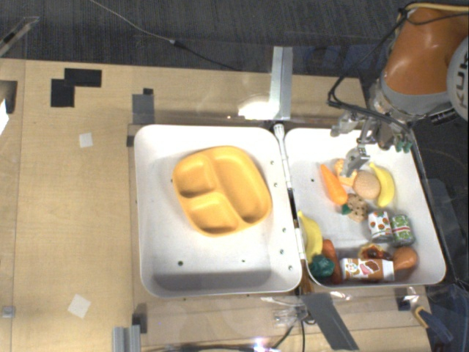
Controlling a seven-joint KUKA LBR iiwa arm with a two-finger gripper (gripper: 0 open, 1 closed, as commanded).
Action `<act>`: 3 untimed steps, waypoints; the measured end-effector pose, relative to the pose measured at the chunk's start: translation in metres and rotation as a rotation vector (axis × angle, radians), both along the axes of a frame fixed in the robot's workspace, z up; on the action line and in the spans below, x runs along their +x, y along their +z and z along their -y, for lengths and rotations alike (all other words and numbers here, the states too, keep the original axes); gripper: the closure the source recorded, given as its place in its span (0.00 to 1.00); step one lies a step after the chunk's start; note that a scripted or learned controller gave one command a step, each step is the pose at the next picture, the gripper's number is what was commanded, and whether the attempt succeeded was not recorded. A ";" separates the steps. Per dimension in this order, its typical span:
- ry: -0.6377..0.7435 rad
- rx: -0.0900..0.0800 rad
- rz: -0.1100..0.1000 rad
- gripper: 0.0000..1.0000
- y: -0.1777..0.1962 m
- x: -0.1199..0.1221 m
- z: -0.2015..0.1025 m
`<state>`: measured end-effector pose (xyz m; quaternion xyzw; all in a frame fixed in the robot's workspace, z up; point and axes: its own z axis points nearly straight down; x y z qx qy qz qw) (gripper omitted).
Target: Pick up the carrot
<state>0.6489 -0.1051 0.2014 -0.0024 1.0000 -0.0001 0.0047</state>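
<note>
Two shallow white bins are seen side by side on the wooden bench. In the left bin (154,196) a yellow divided tray (220,189) is placed near the middle, turned slightly askew.

The right bin (429,196) is crowded with toy food. The carrot (333,184) is found in its upper left part, lying on the bin floor with the narrow end pointed toward 11 o'clock. At about 3 o'clock from the carrot a tan bun (366,185) is seen, and just beyond that a yellow banana (385,183) is laid along the right side. A second banana (311,235) is set at 7 o'clock from the carrot, against the bin's left wall. Small cartons (390,227) and a bottle (366,269) are gathered along the lower edge, toward 5 o'clock.

The gripper (357,156) is held above the upper part of the right bin, at roughly 1 o'clock from the carrot and near it, with the grey and orange arm (421,57) reaching in from 2 o'clock. Nothing is seen between its tips, and whether the pincer is open or closed cannot be told at this angle. The carrot is not lifted.
</note>
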 end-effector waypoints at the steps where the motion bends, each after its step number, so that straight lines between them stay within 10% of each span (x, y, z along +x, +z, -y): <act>1: -0.175 0.001 0.007 0.00 -0.112 -0.031 -0.011; 2: -0.169 0.002 0.014 1.00 -0.098 -0.028 -0.013; 3: -0.364 0.004 0.005 1.00 -0.013 -0.050 -0.044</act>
